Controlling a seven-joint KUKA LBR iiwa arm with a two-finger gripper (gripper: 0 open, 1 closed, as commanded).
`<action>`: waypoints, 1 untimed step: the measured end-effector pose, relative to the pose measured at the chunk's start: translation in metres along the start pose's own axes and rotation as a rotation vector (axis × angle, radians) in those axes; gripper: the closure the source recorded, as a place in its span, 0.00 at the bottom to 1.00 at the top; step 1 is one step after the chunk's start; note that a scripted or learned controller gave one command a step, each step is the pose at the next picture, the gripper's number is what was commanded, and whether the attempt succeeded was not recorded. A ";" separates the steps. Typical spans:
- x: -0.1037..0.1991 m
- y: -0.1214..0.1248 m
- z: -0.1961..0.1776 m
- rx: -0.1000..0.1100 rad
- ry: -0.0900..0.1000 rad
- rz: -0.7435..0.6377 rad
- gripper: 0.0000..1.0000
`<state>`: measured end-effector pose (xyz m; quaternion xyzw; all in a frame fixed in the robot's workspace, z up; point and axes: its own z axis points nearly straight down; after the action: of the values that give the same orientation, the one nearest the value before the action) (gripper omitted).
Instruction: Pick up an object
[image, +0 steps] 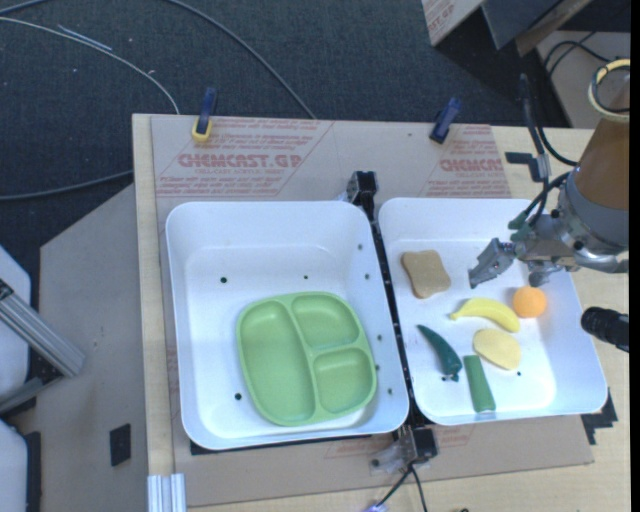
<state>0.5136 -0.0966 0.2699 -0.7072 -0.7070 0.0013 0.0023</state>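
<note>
- A dark carpet with trailing cables is surrounding the bench (150, 300); a brown sheet under the bins is reading "CHEMCAST GP" in red print, once behind each bin; blue clamps are pinning its far edge
- The left bin (190, 240) is carrying a green divided tray (303, 357); the right bin (570, 380) is holding all the loose pieces
- Taking the banana (487, 313) as our landmark: the tan bread slice (426, 272) is lying behind and to its left, the orange ball (530, 301) just to its right, the pale yellow piece (497, 349) just in front, the dark green pepper (440, 350) front-left, the green stick (479, 384) further in front
- The gripper (497, 260) is hovering just behind the banana, fingers looking spread and pinching nothing
- Judging the step: it is lining up a descent; the banana seems the nearest pick; straddling its narrow width, clear of the ball, should be giving the cleanest close
</note>
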 end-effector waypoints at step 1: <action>0.000 0.001 -0.001 -0.003 0.000 0.000 0.00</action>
<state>0.5143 -0.0966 0.2712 -0.7071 -0.7071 0.0003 0.0010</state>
